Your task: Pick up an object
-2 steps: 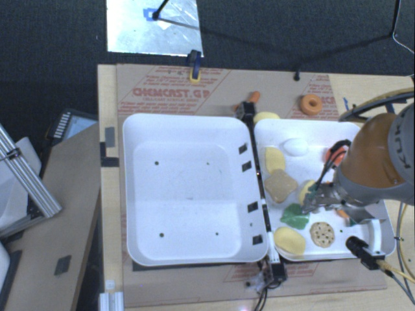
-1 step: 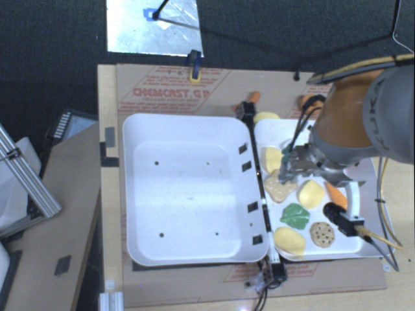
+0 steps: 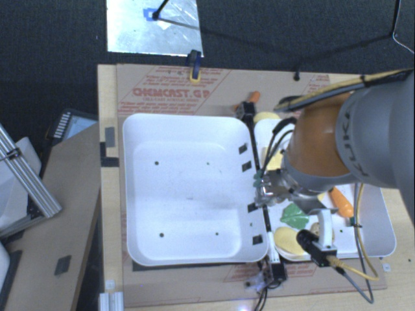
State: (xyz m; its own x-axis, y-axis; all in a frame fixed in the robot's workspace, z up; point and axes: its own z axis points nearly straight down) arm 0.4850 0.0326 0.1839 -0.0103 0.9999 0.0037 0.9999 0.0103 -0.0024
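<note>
The arm's grey and orange wrist hangs over the right bin, hiding most of what lies in it. The gripper sits beneath the wrist near the bin's left wall, around. Below the wrist a green object lies in the bin, with a pale yellow round object in front of it. An orange carrot-like piece pokes out at the wrist's right side. Another pale yellow object shows at the bin's far end.
The left bin is a wide white tray beside the right one, joined by black clips along the shared wall. A clamp sits at the board's far edge. Cables trail past the right bin's front.
</note>
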